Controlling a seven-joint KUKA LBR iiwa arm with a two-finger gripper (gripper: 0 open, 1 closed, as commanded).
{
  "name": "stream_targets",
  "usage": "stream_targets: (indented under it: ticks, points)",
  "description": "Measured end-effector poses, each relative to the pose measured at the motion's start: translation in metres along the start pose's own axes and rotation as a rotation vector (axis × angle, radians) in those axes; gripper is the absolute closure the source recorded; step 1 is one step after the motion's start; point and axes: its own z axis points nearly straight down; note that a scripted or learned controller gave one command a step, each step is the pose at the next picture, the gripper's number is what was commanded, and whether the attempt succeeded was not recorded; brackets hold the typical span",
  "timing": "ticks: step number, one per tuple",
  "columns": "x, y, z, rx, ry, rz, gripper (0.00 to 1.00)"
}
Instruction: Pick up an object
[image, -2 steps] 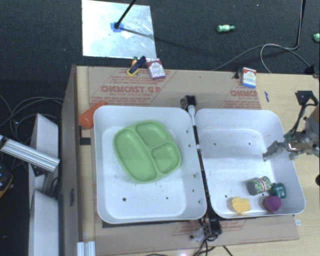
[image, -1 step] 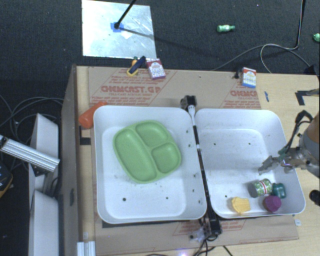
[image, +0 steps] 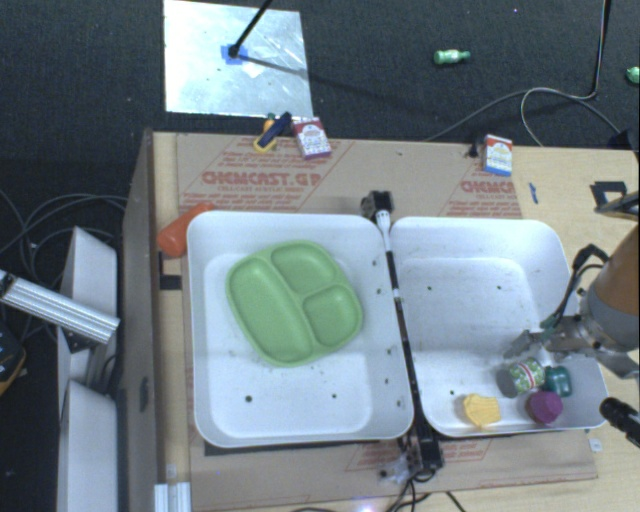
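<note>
Small objects lie in the near right corner of the right bin (image: 470, 270): a green and white can (image: 522, 377), a teal piece (image: 557, 380), a purple ball (image: 545, 406) and a yellow lump (image: 481, 409). My gripper (image: 545, 347) hangs just above the can and the teal piece, at the bin's right side. It is open, with grey fingers (image: 521, 345) spread and nothing seen between them. The arm (image: 612, 300) enters from the right edge.
A green divided plate (image: 294, 301) lies in the left bin (image: 240, 410). A black divider (image: 396, 300) runs between the bins. Two small cartons (image: 314, 138) (image: 497, 155) and a yellow tool (image: 270, 132) rest on the cardboard behind. An orange item (image: 172, 233) sits at the left bin's far corner.
</note>
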Motion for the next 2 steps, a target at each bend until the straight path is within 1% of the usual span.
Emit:
stream_targets:
  ticks: [1,2]
  points:
    - [-0.0005,0.0016,-0.0113,-0.005,-0.002,-0.001,1.0]
    - [-0.0005,0.0015,-0.0112,-0.005,-0.002,-0.001,0.0]
